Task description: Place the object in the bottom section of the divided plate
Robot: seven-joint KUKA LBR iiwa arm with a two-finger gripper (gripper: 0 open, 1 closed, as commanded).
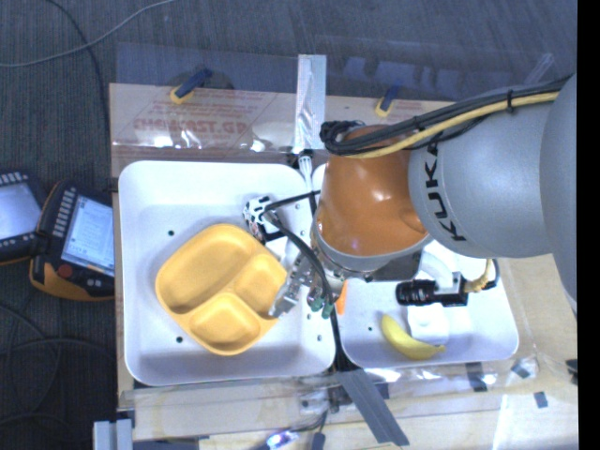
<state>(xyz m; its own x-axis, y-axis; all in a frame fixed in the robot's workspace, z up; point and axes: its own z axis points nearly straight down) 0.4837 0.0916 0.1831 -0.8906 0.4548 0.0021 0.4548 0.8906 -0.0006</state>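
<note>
Approach to the yellow divided plate (220,289), which lies in the left bin (150,204) left of centre in the frame. The gripper (289,298) hangs at the plate's right rim, slanting down and leftward from the orange-banded KUKA arm (487,176), which reaches in from the right and covers the wall between the two bins. Whether the gripper is open or closed cannot be told, since the wrist and cabling hide its tip, and nothing can be made out between its tips. The bottom section (225,324), the lobe nearest the lower edge of the frame, is bare, as are the other two compartments, so the placement is judged not yet done. The object itself cannot be identified with certainty. A banana (411,340) lies in the right bin (497,340) at lower right, touching or just beside a white block (429,324), and either may be the intended item. The gripper stands beside the right-hand compartment, not over the bottom one. A release from this position would therefore probably land in the wrong section, and a shift toward the lower left seems to be needed first.
</note>
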